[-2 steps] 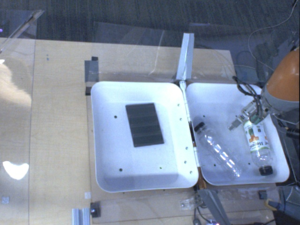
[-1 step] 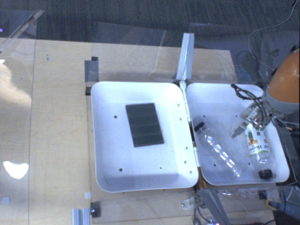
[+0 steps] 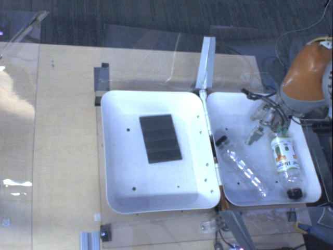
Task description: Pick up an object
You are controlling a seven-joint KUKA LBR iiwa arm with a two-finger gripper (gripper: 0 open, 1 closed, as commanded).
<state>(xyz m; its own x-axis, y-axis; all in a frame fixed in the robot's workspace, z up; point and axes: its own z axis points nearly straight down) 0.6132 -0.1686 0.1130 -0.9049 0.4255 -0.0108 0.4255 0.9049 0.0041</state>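
White plastic makes up both shallow bins on the wooden bench [image 3: 57, 155]. The left bin [image 3: 117, 191] carries a dark grey, ridged rectangular pad [image 3: 161, 138] lying flat near its middle, a little toward the far edge.

The right bin [image 3: 229, 105] holds the loose things. A bottle with a white and orange label [image 3: 285, 159] lies on its side along the bin's right edge, its black cap [image 3: 294, 193] pointing at the near right corner. A clear plastic bottle [image 3: 243, 170] lies slantwise across the bin's middle, its black cap [image 3: 221, 140] toward the left edge and its base toward the near edge.

The arm [image 3: 307, 72] enters over the bin's far right corner, its orange band showing above the wrist. The gripper [image 3: 263, 126] hangs in the far half of the right bin, and its metal fingers [image 3: 255, 136] reach down toward the bin floor. Whether they are spread or pressed together cannot be told from this slant, and nothing is seen pinched between them.

The labelled bottle's far end lies just beside the gripper, on the side toward the right edge, though touch cannot be judged. The clear bottle lies near the gripper on its near side, apart from the fingers.
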